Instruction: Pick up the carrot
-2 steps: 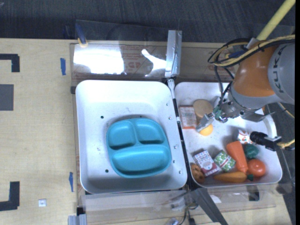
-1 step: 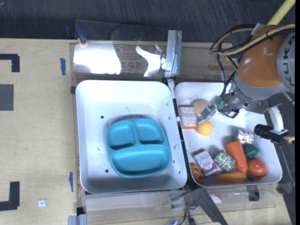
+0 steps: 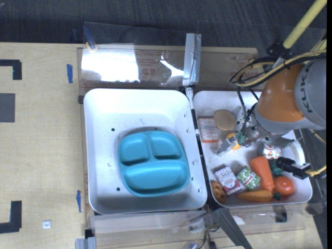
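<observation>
The carrot [image 3: 262, 173], an orange cone, lies in the lower right part of the right bin [image 3: 306, 193], slanting from upper left to lower right. My gripper [image 3: 232, 141] hangs over the middle of that bin, below the orange-banded wrist [image 3: 279, 100]. It is up and to the left of the carrot and apart from it. Its tip sits among small items and is partly hidden by cables and metal parts.
Around the carrot lie a red tomato [image 3: 284, 187], an orange oblong piece [image 3: 254, 195], a green packet [image 3: 248, 178] and a pink box [image 3: 225, 179]. A tan round lid [image 3: 224, 119] lies at the back. The left bin [image 3: 98, 113] holds a blue divided plate [image 3: 153, 162].
</observation>
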`<action>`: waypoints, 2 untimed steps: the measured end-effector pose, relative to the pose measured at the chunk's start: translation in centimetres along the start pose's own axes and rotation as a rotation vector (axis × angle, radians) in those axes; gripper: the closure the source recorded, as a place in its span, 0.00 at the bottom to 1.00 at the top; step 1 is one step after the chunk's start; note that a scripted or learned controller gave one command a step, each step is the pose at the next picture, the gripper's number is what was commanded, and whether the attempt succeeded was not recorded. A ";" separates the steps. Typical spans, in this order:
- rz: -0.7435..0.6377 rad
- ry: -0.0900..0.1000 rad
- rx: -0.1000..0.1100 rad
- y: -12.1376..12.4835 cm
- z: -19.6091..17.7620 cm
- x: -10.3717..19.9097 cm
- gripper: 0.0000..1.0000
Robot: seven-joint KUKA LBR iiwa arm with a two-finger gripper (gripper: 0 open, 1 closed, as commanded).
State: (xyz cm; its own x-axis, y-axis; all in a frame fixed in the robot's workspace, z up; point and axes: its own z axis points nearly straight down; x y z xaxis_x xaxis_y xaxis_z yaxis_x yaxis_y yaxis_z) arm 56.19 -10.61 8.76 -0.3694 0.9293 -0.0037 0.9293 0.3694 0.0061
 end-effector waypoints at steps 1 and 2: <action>0.340 0.002 0.002 2.3 -9.8 3.6 0.00; 0.324 0.000 0.005 -1.7 -11.9 -0.2 0.00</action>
State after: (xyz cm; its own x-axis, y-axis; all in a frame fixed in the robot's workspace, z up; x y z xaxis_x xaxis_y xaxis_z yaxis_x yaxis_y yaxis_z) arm 54.55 -11.38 20.69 -0.0546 0.9985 -0.0023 0.9985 0.0546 0.0020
